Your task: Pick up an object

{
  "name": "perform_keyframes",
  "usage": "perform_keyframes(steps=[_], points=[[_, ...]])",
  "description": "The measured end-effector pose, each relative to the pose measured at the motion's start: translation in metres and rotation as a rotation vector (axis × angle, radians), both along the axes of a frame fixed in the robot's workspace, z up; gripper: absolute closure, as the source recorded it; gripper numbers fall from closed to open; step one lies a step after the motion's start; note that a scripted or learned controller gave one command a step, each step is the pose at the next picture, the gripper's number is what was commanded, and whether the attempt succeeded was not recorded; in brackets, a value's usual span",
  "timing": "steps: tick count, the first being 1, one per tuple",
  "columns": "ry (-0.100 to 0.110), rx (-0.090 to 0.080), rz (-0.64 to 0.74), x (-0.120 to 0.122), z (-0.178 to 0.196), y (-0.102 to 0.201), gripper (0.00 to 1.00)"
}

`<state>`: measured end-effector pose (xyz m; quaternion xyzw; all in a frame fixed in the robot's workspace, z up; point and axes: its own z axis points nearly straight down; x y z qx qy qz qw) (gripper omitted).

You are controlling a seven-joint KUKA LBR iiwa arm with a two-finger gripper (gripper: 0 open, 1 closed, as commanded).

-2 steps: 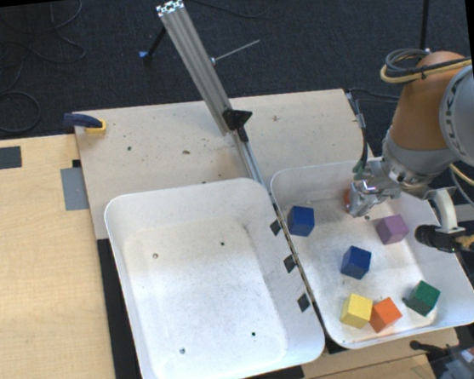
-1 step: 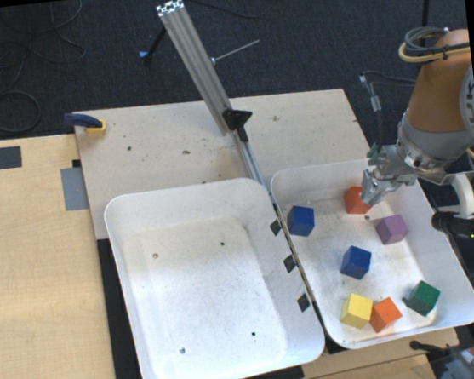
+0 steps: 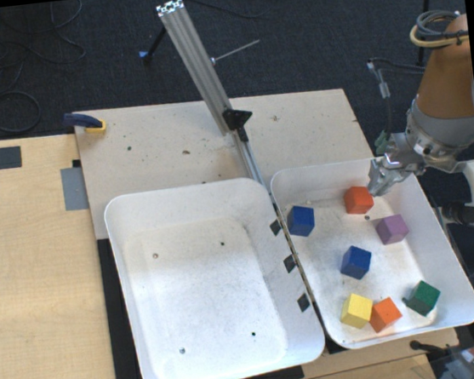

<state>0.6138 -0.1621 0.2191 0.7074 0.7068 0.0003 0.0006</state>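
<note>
The right bin (image 3: 448, 235) holds several cubes: an orange-red one (image 3: 358, 200) near its far side, two blue ones (image 3: 301, 220) (image 3: 356, 261), a purple one (image 3: 391, 229), a yellow one (image 3: 356, 309), an orange one (image 3: 385, 314) and a green one (image 3: 423, 298). My gripper (image 3: 382, 180) hangs over the bin's far right part, just right of the orange-red cube and close to it. I cannot tell whether it touches that cube.
The left bin (image 3: 137, 214) lies beside the right one, with black clips (image 3: 283, 245) along the shared rim. A slanted aluminium bar (image 3: 201, 64) rises behind the bins. A small blue and yellow clamp (image 3: 85, 121) lies at the board's far left corner.
</note>
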Motion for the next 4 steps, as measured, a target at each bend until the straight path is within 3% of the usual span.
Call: perform_keyframes(steps=[4], points=[[0.005, 0.003, 0.005, 0.016, -0.002, 0.220, 1.00]])
